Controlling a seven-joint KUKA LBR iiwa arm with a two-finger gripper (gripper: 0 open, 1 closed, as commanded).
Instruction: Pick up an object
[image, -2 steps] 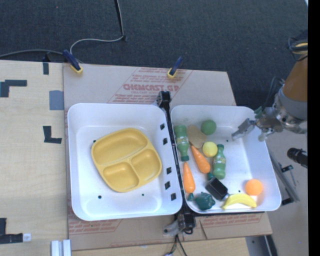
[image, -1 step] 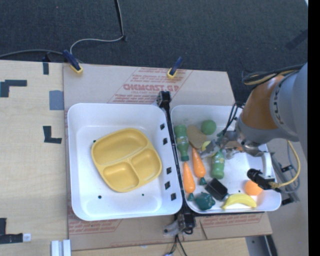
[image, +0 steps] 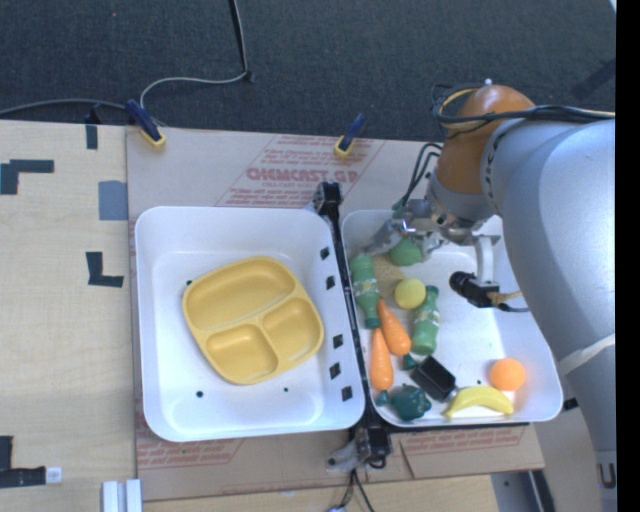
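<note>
Seemingly, the gripper (image: 405, 232) hangs at 12 o'clock in the right bin (image: 535, 345), over a round green toy (image: 406, 251); whether it grips is unclear. Likely light, stiff and slick plastic, the toy wants a hold across its middle.

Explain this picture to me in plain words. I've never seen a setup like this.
One camera looks down at a slant on a bench with two shallow white bins. The big grey machine reaching in from the right is a robot arm with an orange band; its gripper is low over the far end of the right bin, beside a green ball. I cannot tell whether it holds anything. That bin contains toy food: two carrots, a banana, an orange, green bottles. The left bin holds a yellow divided tray.
</note>
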